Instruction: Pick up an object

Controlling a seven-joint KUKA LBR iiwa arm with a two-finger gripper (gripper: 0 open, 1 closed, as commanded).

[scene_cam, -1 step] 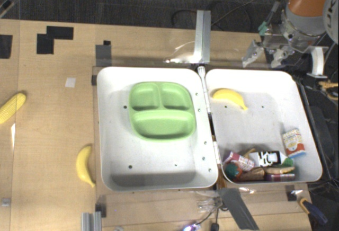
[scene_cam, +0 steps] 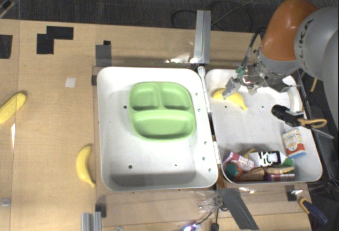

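Packaged items (scene_cam: pixel 259 163) crowd the right bin's (scene_cam: pixel 312 169) near edge; gripper (scene_cam: pixel 231 89) over banana (scene_cam: pixel 230 97), grip state indeterminable.

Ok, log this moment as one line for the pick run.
gripper: right bin, far left corner | at: yellow banana | grasp: unconfirmed | left bin: green divided plate

I see my gripper (scene_cam: pixel 231 88) low in the right bin (scene_cam: pixel 312 169), just beside a yellow banana (scene_cam: pixel 237 99) near its far left corner. The left bin (scene_cam: pixel 106 118) holds a green divided tray (scene_cam: pixel 161 109). Small packages (scene_cam: pixel 259 165) crowd the right bin's near edge.
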